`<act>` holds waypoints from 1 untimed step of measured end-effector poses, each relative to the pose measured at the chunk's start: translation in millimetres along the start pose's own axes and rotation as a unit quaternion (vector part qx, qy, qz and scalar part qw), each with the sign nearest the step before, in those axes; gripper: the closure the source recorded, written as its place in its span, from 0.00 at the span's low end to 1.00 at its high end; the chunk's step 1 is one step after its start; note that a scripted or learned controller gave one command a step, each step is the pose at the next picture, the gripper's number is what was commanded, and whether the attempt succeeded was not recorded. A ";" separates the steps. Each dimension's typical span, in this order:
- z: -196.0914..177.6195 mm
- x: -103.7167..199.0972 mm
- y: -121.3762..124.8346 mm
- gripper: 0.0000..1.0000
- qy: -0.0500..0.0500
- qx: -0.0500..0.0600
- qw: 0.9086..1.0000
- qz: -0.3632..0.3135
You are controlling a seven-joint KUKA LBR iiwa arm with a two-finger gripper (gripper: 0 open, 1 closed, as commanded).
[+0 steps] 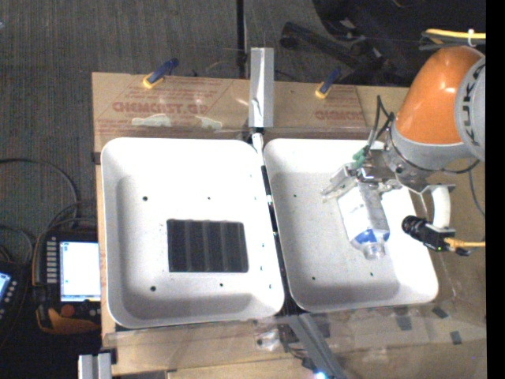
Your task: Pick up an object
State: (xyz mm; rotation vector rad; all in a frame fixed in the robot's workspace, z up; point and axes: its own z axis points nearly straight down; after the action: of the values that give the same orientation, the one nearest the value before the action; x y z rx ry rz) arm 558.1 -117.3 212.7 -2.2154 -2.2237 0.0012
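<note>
Two bins are seen side by side: the left bin (126,212) holds a dark ribbed tray (207,245), the right bin (308,212) a clear bottle (364,221) with a blue label, its writing too small to be read. Red print on the cardboard (170,105) behind reads roughly "CHEMCAST GP". The gripper (364,174) is placed at the bottle's upper end, the bottle extending from it toward the bin's front. Whether the jaws are open or closed cannot be told.
</note>
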 end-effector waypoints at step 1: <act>64.2 -72.5 -18.7 0.00 0.000 0.000 0.998 -0.058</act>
State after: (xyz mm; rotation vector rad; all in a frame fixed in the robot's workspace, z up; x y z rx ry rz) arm 539.5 -189.7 148.5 -2.0817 -2.3498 0.0020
